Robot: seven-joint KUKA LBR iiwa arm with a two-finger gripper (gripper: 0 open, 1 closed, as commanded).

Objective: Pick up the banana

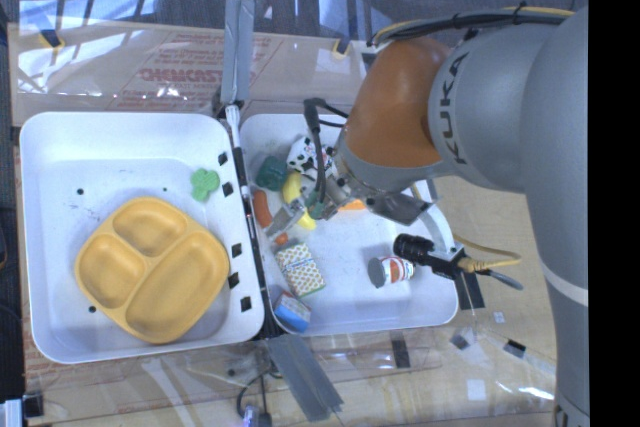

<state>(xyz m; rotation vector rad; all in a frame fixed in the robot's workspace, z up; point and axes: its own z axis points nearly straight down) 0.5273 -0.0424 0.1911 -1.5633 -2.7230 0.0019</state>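
Note:
The banana (pixel 292 186) is a small yellow piece lying in the left part of the right bin (pixel 350 310). A second bit of yellow shows just below it, under the gripper. My gripper (pixel 303 208) hangs low over the banana, right at its lower end, and the wrist covers part of it. The view does not show whether the banana is between the gripper's tips or only beneath them.
Around the banana lie a dark green object (pixel 271 173), an orange carrot-like piece (pixel 262 207), a black-and-white toy (pixel 300 153), a checkered box (pixel 300 268), a blue item (pixel 292 313) and a red-white can (pixel 396 270). The left bin (pixel 40 215) holds a yellow divided plate (pixel 150 265) and a green piece (pixel 205 182).

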